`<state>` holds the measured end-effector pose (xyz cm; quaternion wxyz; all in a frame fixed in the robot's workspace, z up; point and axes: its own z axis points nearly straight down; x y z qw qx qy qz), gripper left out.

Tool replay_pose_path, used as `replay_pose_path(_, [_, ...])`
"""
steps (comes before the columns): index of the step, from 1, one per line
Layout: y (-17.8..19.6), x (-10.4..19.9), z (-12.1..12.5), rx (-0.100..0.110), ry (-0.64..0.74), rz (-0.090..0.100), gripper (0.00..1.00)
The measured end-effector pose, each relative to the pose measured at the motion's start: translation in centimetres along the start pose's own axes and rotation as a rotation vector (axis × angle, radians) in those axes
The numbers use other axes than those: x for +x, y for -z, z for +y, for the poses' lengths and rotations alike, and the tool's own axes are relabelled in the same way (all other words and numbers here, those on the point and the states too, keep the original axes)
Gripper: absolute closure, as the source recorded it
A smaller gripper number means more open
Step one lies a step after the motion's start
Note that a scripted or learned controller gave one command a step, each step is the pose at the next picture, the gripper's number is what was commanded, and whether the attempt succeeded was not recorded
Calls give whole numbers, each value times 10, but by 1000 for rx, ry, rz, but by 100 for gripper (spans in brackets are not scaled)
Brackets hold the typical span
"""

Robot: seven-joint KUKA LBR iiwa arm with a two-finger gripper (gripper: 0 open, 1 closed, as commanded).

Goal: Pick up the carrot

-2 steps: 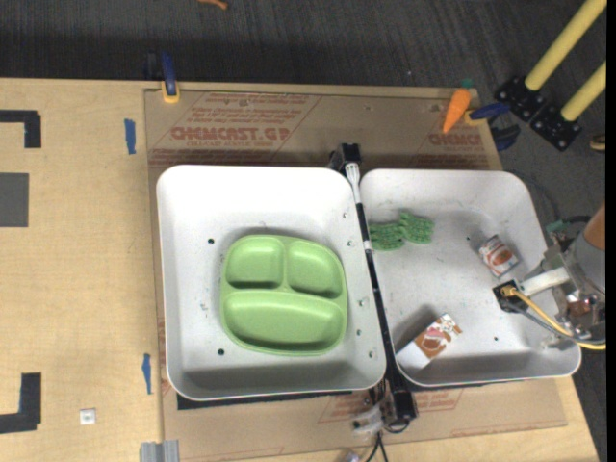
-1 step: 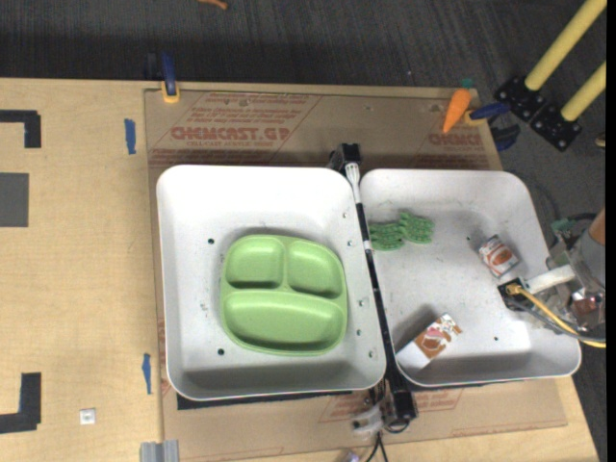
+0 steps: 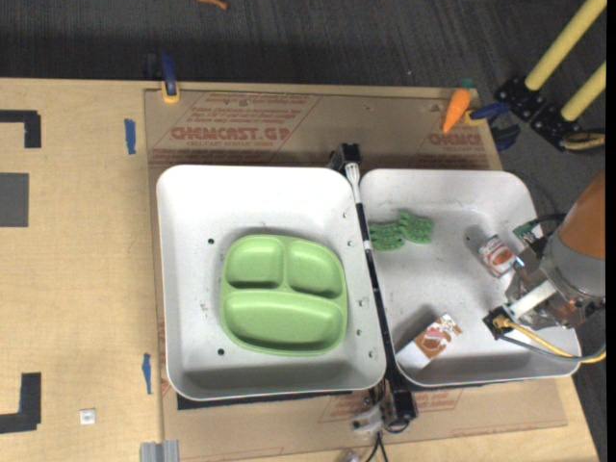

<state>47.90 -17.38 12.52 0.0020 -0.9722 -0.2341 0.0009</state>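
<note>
Arm (image 3: pixel 585 248) seen at right edge, bent down over right bin (image 3: pixel 452 186). Gripper (image 3: pixel 515 301) held low near bin's right wall; finger state cannot be told. One small packet (image 3: pixel 438 337) laid near front of right bin, one green toy (image 3: pixel 399 230) farther back. One green divided plate (image 3: pixel 285 293) set in left bin (image 3: pixel 255 186). One carrot (image 3: pixel 456 110) found beyond both bins, on cardboard (image 3: pixel 241 128), far from gripper.

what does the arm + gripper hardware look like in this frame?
Grey arm with an orange band above the wrist, at the frame's right edge. The gripper end carries pale, whitish parts and a dark block. A yellow cable loops beneath it, and a small green piece sits beside the wrist.
</note>
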Motion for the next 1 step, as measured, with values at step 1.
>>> replay_pose_path(1, [3,46,-51,-2,91,0,100])
